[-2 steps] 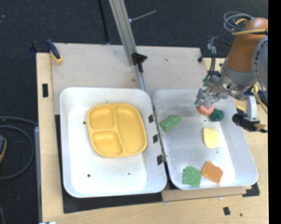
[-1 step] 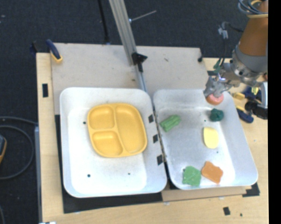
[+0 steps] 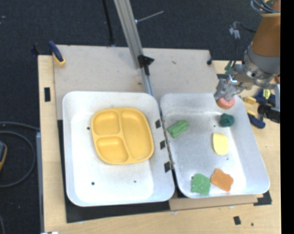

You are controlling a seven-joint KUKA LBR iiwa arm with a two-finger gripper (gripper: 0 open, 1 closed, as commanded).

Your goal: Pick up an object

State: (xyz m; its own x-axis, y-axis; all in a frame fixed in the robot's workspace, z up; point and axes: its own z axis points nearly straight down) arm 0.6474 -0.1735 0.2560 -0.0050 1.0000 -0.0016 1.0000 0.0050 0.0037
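My gripper (image 3: 226,95) hangs over the far right corner of the right bin (image 3: 195,106). Its fingers are shut on a small pink-red object (image 3: 225,102), which shows just below the fingertips. In the right bin lie a light green cylinder (image 3: 178,128), a small dark green piece (image 3: 226,120), a yellow piece (image 3: 221,144), an orange piece (image 3: 222,180) and a green piece (image 3: 200,184).
The left bin (image 3: 78,179) holds a yellow divided plate (image 3: 122,135). A metal post (image 3: 129,28) rises behind the bins, near where they meet. Blue and yellow clamps (image 3: 258,112) sit just right of the right bin.
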